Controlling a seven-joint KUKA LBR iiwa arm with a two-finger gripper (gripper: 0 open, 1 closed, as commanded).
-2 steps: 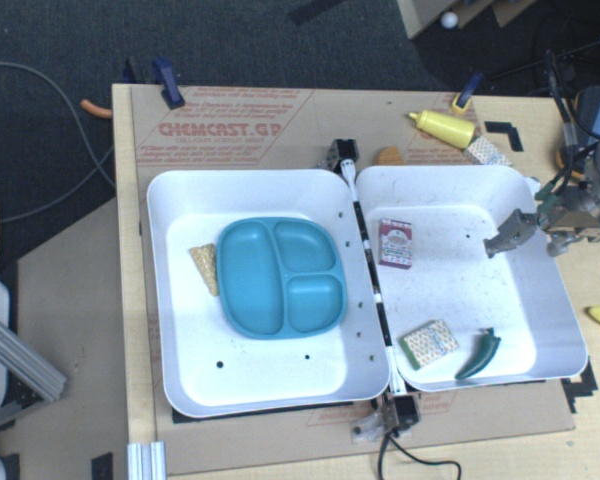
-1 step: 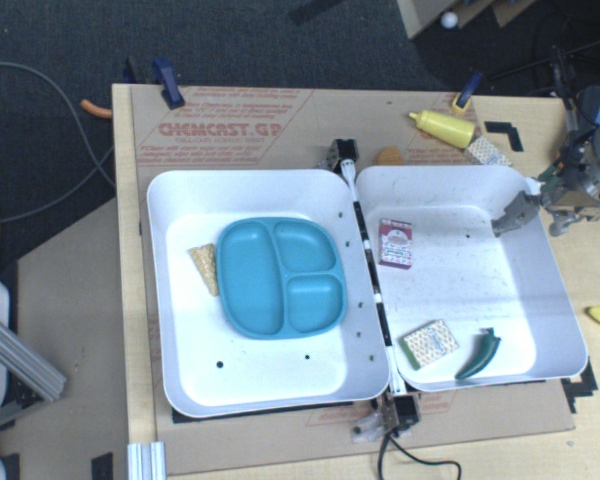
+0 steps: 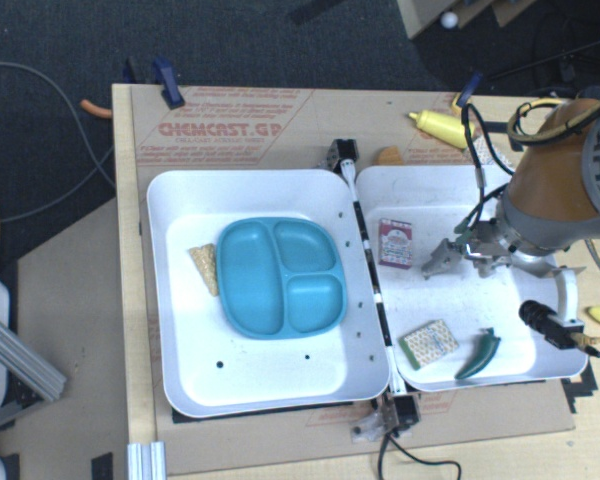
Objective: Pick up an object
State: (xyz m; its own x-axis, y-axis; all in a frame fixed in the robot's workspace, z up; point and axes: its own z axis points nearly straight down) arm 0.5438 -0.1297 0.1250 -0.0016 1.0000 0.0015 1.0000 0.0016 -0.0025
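Observation:
My gripper [image 3: 442,259] hangs over the middle of the right bin [image 3: 432,176], pointing left. Just to its left, a small maroon and pink box [image 3: 395,243] lies flat, and I see a narrow gap between the two. Nearer the front of that bin lie a green-edged beige sponge [image 3: 429,342] and a dark green curved object [image 3: 478,355]. Nothing shows in the gripper's grasp. The grey and orange arm [image 3: 555,183] comes in from the right.
The left bin [image 3: 170,200] holds a blue divided plate [image 3: 280,274] with a tan cracker-like piece [image 3: 204,263] against its left side. A yellow object [image 3: 440,125] and a small orange bit [image 3: 388,155] lie on the bench behind the right bin.

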